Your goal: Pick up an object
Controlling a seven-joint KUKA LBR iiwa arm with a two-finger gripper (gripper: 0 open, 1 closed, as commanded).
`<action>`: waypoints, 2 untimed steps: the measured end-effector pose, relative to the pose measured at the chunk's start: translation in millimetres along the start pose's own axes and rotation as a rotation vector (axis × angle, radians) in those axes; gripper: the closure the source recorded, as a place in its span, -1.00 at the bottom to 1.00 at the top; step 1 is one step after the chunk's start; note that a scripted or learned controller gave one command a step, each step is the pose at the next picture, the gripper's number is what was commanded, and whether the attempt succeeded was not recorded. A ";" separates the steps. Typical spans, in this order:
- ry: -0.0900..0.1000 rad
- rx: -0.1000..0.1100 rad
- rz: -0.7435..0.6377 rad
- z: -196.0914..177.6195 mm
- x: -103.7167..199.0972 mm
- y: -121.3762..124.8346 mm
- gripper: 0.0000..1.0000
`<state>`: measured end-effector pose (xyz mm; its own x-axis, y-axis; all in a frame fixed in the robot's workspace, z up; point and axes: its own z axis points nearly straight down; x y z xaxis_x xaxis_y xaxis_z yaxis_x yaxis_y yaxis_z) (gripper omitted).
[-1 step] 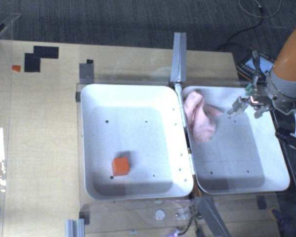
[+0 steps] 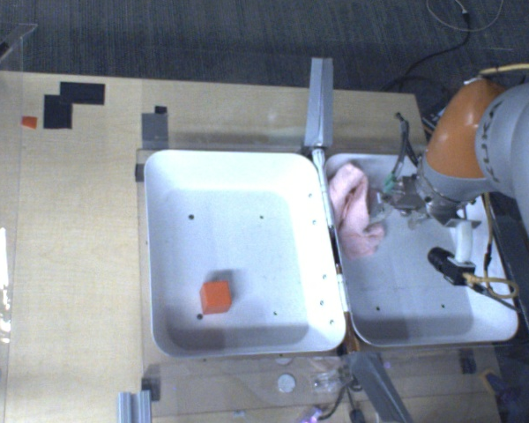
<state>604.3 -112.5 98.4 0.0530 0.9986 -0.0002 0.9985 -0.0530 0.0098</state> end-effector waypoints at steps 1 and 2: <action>-0.006 -0.013 -0.226 4.9 25.4 -11.1 -1.00; -0.002 -0.002 -0.311 7.8 20.4 62.0 -1.00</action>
<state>667.4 -95.4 91.2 -0.2547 0.9670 -0.0054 0.9669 0.2548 0.0110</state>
